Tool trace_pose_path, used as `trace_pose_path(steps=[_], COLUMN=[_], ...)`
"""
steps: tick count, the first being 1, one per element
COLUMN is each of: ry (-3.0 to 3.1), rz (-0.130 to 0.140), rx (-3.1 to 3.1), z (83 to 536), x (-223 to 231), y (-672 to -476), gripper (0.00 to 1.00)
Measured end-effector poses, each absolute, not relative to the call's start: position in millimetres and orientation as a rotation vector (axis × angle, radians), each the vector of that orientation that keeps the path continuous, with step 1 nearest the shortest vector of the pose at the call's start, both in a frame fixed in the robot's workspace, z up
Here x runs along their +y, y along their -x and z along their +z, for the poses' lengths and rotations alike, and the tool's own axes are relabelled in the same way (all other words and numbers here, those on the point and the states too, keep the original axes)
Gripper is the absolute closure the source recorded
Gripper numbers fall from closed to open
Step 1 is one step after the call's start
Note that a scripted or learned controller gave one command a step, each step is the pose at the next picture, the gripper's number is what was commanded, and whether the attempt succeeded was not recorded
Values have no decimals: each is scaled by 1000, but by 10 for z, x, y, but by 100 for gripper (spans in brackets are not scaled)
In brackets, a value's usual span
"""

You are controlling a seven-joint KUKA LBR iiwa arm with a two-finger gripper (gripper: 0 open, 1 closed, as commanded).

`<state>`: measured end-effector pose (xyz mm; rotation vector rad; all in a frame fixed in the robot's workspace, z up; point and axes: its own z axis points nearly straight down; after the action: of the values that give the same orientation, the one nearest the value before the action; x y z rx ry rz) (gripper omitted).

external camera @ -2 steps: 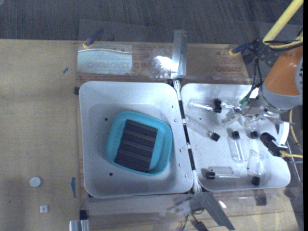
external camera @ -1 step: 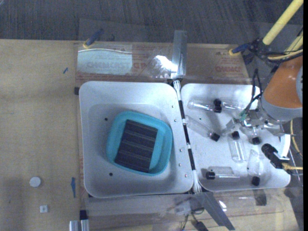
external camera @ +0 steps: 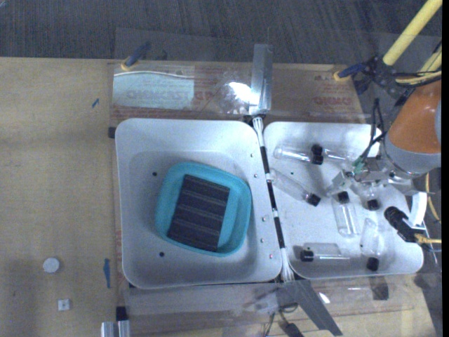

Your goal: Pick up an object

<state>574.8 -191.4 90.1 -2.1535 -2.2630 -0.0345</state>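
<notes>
The end effector [external camera: 365, 176] hovers over clear plastic vials with black caps [external camera: 300, 154] at right. Its state cannot be told. A teal square tray [external camera: 240, 220] fills the left white bin [external camera: 133, 188].

The bench [external camera: 49, 153] looks like matt tan wood or fibreboard. Both bins, the left bin [external camera: 133, 188] at nine o'clock and the right bin [external camera: 295, 230] at three o'clock, appear to be smooth white plastic with a faint sheen. In the left one lies a turquoise tray [external camera: 168, 188] of glossy plastic, carrying a dark ribbed insert [external camera: 202, 212] with a dull finish. The vials [external camera: 295, 154] in the right bin are clear and glassy with black caps. At twelve o'clock stands a brushed metal bracket [external camera: 262, 76], beside crinkled clear film [external camera: 231, 97] that catches glare.
</notes>
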Motion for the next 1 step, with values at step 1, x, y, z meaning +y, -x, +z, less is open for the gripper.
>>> trace_pose_path(steps=[1], ry=[2135], rz=[-40], rx=[-2266], z=[900], x=[-1953], y=[-5830], gripper=[0])
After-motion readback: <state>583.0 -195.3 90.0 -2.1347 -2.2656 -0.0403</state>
